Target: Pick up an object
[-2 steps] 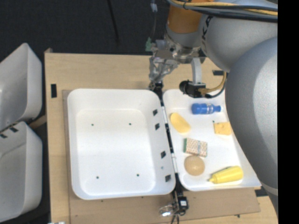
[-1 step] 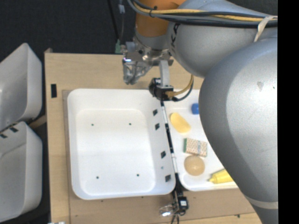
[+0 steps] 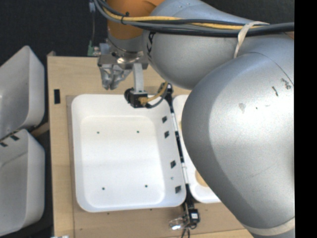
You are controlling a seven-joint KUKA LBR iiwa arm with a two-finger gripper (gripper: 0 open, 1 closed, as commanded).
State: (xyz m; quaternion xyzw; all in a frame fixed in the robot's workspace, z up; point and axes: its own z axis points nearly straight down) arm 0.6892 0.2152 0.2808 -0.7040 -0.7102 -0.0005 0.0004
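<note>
My gripper [image 3: 112, 78] hangs from the orange wrist band [image 3: 130, 14] over the bench just beyond the far rim of the left white bin [image 3: 79, 148]. I see no object at its tip. The bulky grey arm [image 3: 237, 133] hides most of the right bin [image 3: 203, 196]. At that bin's near left corner a small tan patch [image 3: 199, 178] peeks out from under the arm; I cannot tell what it is.
A black cable and bracket [image 3: 138, 97] hang by the left bin's far rim. A row of black clips [image 3: 172, 148] runs along the divide between the bins. White containers [image 3: 17, 133] stand off the bench on the left.
</note>
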